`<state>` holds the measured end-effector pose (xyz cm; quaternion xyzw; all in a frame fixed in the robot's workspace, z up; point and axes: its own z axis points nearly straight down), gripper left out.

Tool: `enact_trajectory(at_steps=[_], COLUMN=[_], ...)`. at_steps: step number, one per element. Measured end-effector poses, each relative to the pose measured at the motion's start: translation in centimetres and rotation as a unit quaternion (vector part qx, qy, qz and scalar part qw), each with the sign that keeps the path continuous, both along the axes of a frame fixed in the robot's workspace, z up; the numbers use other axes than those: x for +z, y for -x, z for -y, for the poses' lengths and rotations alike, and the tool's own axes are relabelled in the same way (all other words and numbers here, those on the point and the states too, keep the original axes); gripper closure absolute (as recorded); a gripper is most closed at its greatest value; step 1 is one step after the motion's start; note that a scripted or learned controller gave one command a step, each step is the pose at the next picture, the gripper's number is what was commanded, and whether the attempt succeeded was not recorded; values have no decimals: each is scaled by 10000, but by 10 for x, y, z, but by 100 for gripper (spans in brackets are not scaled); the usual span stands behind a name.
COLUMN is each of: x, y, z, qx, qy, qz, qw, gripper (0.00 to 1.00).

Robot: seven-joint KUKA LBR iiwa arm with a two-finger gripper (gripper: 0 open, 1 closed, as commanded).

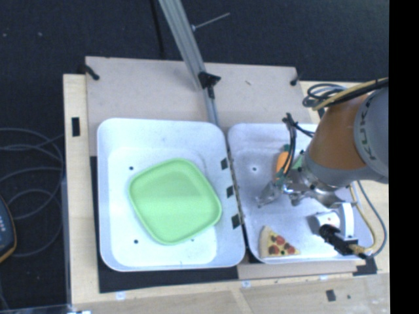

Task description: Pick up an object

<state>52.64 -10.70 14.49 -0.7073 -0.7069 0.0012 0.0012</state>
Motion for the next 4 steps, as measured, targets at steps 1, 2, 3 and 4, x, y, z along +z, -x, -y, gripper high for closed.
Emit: enact_trajectory(at_steps=[1,2,3,4], x=[-46,-33,28,91], y=[0,-1,2,0], z=[1,1,-2,-3], qx=[-2,-8,2,4], qy=[3,-2,2,2], qz=[9,35,46,50], qw=[10000,10000,10000,10000], gripper=[0,100,100,100])
